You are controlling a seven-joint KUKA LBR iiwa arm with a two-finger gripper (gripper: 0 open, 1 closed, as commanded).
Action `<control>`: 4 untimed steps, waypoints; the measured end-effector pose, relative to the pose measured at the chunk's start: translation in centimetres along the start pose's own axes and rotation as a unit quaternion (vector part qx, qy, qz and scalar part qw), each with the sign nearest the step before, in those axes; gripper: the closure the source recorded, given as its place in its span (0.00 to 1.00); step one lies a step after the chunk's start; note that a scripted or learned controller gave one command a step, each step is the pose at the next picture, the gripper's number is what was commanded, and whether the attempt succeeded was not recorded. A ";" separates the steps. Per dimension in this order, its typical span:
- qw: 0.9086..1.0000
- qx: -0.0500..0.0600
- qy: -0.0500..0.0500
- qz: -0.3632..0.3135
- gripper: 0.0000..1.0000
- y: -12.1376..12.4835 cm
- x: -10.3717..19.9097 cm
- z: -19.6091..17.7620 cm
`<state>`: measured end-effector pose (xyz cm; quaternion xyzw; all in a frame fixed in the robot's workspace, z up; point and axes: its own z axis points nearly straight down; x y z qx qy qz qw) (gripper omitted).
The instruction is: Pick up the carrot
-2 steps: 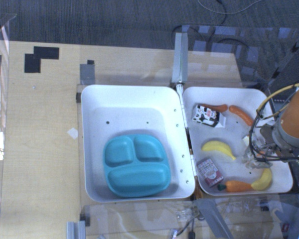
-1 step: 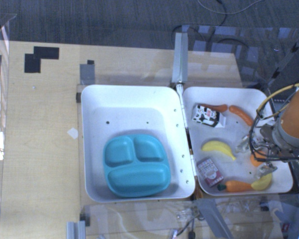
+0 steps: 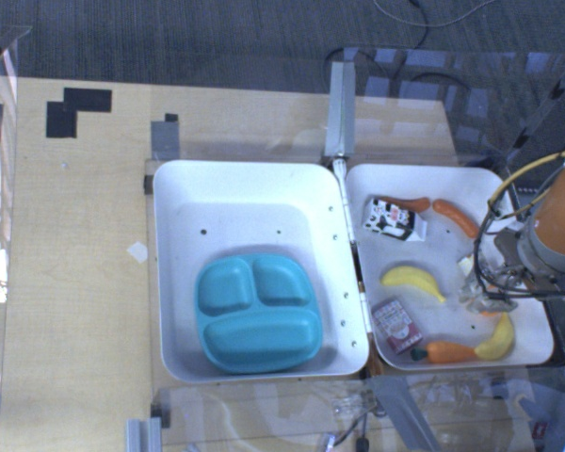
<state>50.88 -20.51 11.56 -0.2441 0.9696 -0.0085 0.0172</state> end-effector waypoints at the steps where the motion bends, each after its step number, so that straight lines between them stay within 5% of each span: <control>1: 1.000 0.000 0.000 0.000 0.00 0.0 0.0 0.0; 2: 1.000 -0.008 0.010 -0.008 0.00 -1.6 -2.8 2.8; 4: 1.000 -0.007 0.007 -0.024 0.00 -1.1 -2.0 2.6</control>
